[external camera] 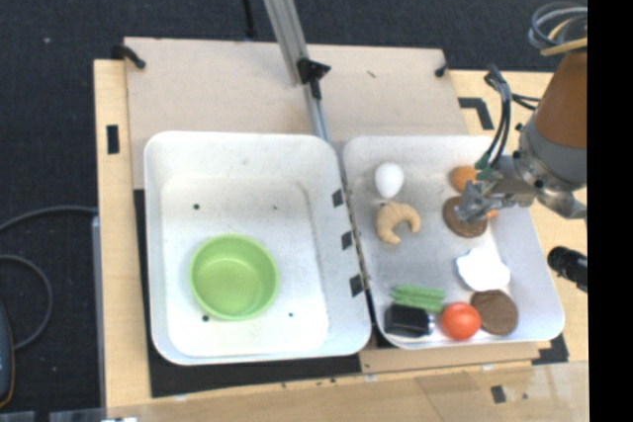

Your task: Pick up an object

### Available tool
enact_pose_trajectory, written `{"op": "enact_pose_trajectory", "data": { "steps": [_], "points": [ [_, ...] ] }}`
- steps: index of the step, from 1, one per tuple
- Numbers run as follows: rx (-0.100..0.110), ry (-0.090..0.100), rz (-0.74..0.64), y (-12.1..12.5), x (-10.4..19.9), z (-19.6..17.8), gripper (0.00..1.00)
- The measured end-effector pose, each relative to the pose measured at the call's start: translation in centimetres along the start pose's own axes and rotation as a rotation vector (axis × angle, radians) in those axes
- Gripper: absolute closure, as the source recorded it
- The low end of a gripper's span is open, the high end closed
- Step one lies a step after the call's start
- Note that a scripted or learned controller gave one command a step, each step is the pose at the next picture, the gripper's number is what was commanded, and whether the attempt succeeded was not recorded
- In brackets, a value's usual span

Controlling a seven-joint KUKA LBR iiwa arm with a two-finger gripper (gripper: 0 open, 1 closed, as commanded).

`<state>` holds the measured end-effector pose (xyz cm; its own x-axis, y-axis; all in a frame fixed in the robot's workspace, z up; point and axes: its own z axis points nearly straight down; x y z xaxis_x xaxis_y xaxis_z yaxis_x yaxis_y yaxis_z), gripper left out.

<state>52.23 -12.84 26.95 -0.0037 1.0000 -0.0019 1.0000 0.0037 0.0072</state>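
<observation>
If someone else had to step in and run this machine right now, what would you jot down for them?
Hand: low in the right white bin, over the round brown disc; whether it grips anything is not visible.
In that bin: white egg, tan croissant, small orange ball, white crumpled piece, green pod, black block, red tomato, dark brown cookie.
Left white bin: green bowl.
Done: nothing lifted. Left: grasp one item and raise it.
</observation>
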Motion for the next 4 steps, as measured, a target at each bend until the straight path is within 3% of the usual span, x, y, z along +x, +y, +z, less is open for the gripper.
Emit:
{"op": "enact_pose_trajectory", "data": {
  "steps": [4],
  "points": [
    [0.006, 0.003, -0.003, 2.3, 20.8, 0.6, 1.0]
  ]
}}
